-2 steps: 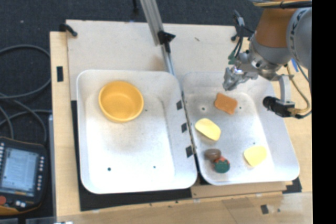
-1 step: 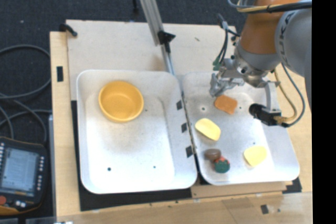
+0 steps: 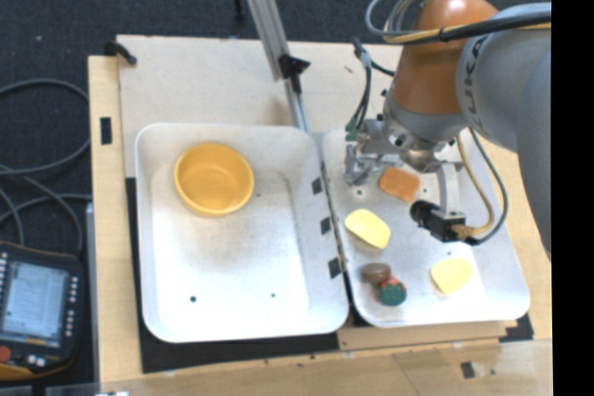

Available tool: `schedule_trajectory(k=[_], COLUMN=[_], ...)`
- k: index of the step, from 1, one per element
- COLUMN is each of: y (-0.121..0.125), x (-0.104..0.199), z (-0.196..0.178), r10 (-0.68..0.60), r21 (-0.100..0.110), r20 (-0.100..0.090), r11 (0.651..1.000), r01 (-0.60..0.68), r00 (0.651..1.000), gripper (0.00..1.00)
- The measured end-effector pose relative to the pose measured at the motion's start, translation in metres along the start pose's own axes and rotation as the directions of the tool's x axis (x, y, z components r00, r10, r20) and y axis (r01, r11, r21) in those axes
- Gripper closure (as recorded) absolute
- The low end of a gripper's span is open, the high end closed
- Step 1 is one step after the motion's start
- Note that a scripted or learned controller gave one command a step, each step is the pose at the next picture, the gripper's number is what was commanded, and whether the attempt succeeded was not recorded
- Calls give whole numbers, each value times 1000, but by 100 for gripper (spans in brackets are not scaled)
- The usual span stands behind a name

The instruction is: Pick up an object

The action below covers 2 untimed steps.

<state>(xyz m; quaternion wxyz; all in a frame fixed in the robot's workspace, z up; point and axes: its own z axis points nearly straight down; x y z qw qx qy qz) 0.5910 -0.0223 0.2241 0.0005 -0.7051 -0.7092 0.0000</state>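
The right bin holds an orange block, a yellow piece in its middle, and a second yellow piece near the front right. A brown lump and a green and red piece lie at the front. My gripper hangs low over the back left of this bin, just left of the orange block. Nothing shows in its grasp. The arm's orange band and wrist cover the back of the bin.
The left bin holds a yellow bowl at its back left. A slanted metal post rises behind the bins. Black clips sit on the rim between the two bins. Cables loop beside the wrist.
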Motion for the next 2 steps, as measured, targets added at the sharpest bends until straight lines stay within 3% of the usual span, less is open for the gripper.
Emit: schedule_trajectory(k=[2], y=[-54], x=[90], z=[-25], r10=[-2], r21=[-1], r20=[-2], r11=[1000], r01=[2], r00=[1000], gripper=[100])
